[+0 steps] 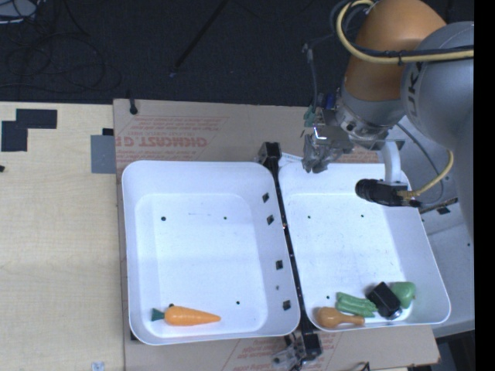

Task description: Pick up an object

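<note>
An orange carrot (pixel 192 315) with a green top lies at the front left corner of the left bin (pixel 139 207). In the right bin (pixel 418 238), along the front edge, lie a tan pear-shaped piece (pixel 338 318), a green pod (pixel 356 304), a small black block (pixel 384 299) and a green piece (pixel 403 291) close together. My gripper (pixel 315 161) hangs above the back left corner of the right bin, far from all of these, with nothing seen between its fingers.
A black divider strip (pixel 280 230) with clips runs between the two bins. Both bins rest on a cardboard sheet (pixel 201 130). A black handle-like part (pixel 381 192) juts over the back right of the right bin. Cables hang near the arm.
</note>
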Tool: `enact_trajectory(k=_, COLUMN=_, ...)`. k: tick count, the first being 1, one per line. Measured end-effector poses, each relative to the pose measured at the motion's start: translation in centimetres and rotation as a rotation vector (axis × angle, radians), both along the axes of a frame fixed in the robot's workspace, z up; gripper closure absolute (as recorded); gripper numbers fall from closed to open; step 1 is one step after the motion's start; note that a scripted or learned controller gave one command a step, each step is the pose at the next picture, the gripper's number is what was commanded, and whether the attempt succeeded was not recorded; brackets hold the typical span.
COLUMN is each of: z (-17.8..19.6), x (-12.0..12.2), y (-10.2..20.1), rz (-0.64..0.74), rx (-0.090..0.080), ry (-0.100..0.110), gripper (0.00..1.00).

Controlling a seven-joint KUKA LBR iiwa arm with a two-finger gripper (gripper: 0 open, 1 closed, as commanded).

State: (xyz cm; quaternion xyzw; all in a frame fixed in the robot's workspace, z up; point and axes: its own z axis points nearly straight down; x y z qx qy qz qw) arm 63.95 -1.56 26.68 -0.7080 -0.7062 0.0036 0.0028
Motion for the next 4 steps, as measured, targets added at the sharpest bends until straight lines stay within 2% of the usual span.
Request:
enact_trajectory(k=1, z=11.6, x=0.5, y=3.3, rz=0.006, rx=0.002, ry=-0.018, gripper=1.0)
enact_trajectory(k=2, z=12.2, x=0.4, y=11.2, rz=0.01, rx=0.003, ry=-0.009, gripper=1.0)
enact_trajectory(k=3, z=2.5, x=0.1, y=9.4, rz=0.001, rx=-0.001, ry=0.003, gripper=1.0)
enact_trajectory(k=4, z=-0.9, x=0.3, y=0.3, rz=-0.006, rx=-0.003, ry=-0.002, gripper=1.0)
